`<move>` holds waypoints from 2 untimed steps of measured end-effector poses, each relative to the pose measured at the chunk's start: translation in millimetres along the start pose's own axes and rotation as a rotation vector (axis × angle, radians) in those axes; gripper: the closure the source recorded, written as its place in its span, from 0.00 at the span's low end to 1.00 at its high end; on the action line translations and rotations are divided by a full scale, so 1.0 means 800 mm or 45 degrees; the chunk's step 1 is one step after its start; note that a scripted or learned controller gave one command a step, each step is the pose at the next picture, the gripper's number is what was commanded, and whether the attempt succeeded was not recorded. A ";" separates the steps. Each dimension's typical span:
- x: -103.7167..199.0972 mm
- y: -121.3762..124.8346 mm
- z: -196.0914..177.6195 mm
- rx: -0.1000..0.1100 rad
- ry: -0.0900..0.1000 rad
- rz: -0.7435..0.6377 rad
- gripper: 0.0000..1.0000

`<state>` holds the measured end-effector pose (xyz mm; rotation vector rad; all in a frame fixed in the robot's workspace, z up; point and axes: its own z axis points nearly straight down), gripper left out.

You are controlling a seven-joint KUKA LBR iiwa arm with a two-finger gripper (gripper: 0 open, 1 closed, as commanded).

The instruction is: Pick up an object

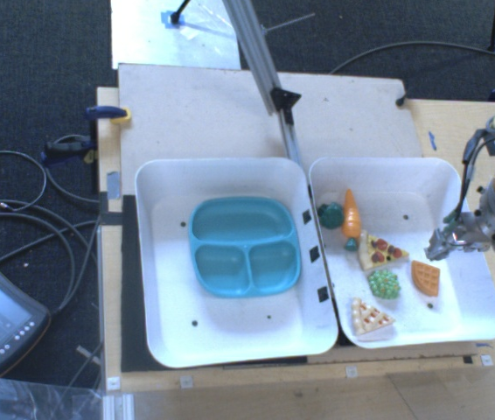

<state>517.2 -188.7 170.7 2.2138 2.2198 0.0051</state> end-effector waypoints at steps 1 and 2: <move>-0.003 0.002 -0.081 -0.004 -0.002 -0.005 1.00; -0.004 0.005 -0.149 -0.002 -0.001 -0.006 1.00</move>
